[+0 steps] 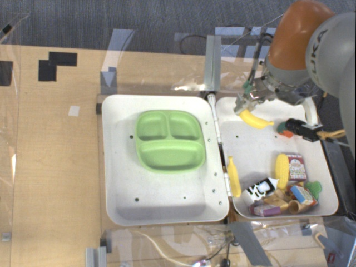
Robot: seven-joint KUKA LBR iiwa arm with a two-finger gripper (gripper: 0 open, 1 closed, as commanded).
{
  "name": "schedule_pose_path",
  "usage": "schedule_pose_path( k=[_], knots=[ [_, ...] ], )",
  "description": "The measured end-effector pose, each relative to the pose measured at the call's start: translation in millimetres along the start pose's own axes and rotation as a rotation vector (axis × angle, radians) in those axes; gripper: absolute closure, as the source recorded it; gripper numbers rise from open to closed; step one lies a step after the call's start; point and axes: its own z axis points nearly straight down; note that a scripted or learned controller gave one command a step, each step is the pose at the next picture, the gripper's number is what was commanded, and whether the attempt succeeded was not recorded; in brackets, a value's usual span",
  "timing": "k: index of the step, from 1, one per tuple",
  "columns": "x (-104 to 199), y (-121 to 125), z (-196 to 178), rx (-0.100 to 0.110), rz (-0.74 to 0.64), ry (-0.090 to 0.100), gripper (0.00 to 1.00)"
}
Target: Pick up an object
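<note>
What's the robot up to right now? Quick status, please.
Hand low in right bin, at banana. Grip unconfirmed. Other toys heaped at near corner, clear of it.

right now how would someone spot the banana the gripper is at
Look in the right bin, at its far end under the gripper. The banana lies alone there, curved and plain yellow; the corn and the other yellow piece lie nearer the front.

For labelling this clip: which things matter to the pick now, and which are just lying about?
In play:
gripper
banana just under it, right bin

Lying about:
green divided plate in the left bin
corn cob
second banana
</note>
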Motion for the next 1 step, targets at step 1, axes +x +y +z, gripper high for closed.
schedule_pose_path(
  k=[1],
  knots=[
    [-5.5,2.3,-7.7,0.003,0.102,0.000,1.00]
  ],
)
